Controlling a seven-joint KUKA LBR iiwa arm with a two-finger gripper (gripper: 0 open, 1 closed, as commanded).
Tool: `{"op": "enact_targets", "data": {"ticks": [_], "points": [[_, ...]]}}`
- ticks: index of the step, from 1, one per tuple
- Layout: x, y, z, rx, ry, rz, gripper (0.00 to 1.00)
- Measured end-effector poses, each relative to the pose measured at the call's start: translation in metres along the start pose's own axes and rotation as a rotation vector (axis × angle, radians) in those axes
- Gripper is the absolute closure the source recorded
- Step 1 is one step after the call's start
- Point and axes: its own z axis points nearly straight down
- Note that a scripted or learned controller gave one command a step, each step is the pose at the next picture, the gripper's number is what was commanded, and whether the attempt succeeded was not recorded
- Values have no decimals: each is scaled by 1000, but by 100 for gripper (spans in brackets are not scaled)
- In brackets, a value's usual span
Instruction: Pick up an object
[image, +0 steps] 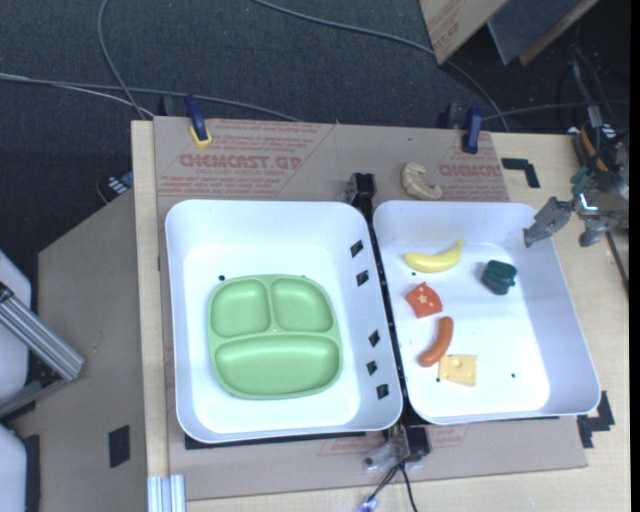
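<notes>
The right bin holds a yellow banana, a red strawberry-like piece, an orange-red sausage, a yellow cheese wedge and a dark green vegetable. My gripper hangs at the bin's far right corner, above its rim. It is open, its fingers splayed with nothing between them. The green vegetable is the nearest item, lying to its lower left.
In the left bin lies a green divided plate. A tan lump rests on the board behind the bins. Clamps grip the board's far edge. Cables trail across the dark floor.
</notes>
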Motion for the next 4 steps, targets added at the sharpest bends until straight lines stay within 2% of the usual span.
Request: {"op": "enact_targets", "data": {"ticks": [3,4], "points": [[13,19,138,5,2,-2,0],[12,21,123,-2,0,-3,100]]}}
